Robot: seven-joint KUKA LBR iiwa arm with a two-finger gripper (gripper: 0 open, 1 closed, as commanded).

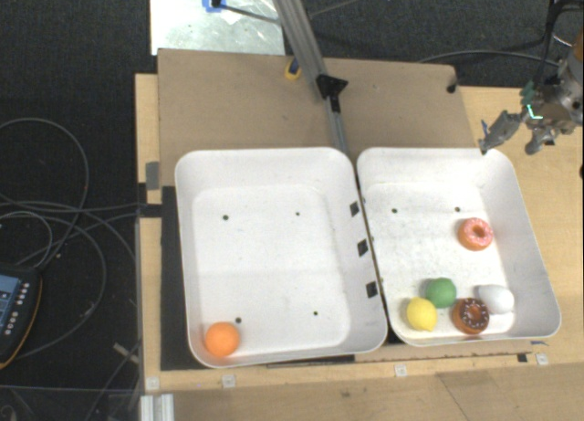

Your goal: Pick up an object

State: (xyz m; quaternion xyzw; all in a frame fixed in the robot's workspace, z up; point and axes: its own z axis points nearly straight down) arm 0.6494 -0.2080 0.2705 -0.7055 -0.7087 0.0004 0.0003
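Observation:
My gripper [516, 135] hangs at the far right, above the back right corner of the right bin [429, 168], with its two fingers spread apart and nothing between them. In the right bin lie a pink frosted donut [474, 233], a green ball [441, 292], a yellow lemon [422, 314], a chocolate donut [471, 316] and a white egg-like object [495, 299]. An orange ball [221, 339] sits in the front left corner of the left bin [265, 168].
A grey pole [301, 26] slants across the back of the bench to the gap between the bins. Black clips [362, 247] line the shared bin edge. Cables lie on the floor at the left.

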